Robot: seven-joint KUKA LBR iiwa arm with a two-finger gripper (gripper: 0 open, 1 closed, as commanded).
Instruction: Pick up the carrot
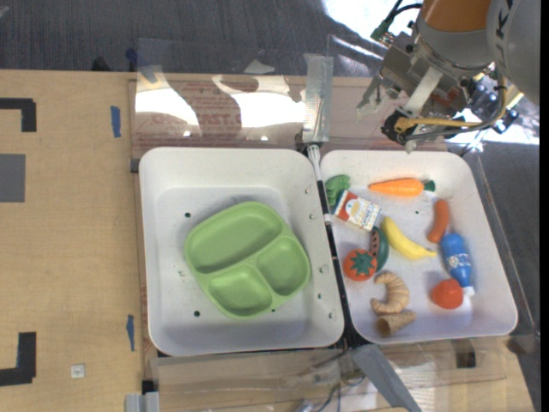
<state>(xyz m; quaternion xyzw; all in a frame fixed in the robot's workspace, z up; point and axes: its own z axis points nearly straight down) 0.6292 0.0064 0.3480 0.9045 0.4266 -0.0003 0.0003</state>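
The carrot (400, 187), orange with a green top at its right end, lies flat near the far wall of the right bin (493, 256). My gripper (396, 97) hangs above and behind that far wall, clearly higher than the carrot and a little to its left. Its two pale fingers (423, 88) stand apart with nothing between them. The arm's orange band sits at the top right.
Several toy foods crowd the right bin: a green vegetable (336, 184), a small carton (358, 211), a banana (407, 240), a red sausage (440, 219), a blue bottle (456, 258), a croissant (393, 292). The left bin (163, 187) holds a green divided plate (249, 258).
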